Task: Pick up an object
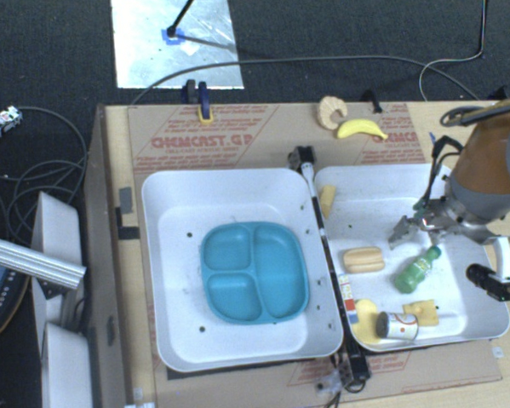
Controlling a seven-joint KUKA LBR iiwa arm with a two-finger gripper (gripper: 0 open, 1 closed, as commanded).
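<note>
The bench [234, 132] is a tan board printed with red lettering, standing on dark carpet where black cables trail. A shiny metal sheet [176, 41] lies on the floor beyond it, and pale rails sit at the left.

Two shallow white bins rest side by side on the bench. The left bin [170, 203] holds a blue divided plate [254, 271]. The right bin [465, 316] holds a green bottle [416, 270], a tan bun-shaped toy [363, 260], a small yellow block [326, 199] near its far left corner, a white cup [399, 326] lying on its side over a yellow piece, and a tan block [424, 311] just beside the cup. A yellow banana [360, 129] and a pale ring-shaped piece [331, 111] lie on the bench behind that bin.

The arm reaches in from the right, its claw [418, 227] low over the right bin, just above the green bottle. The claw's fingers seem spread apart, with nothing between them.
</note>
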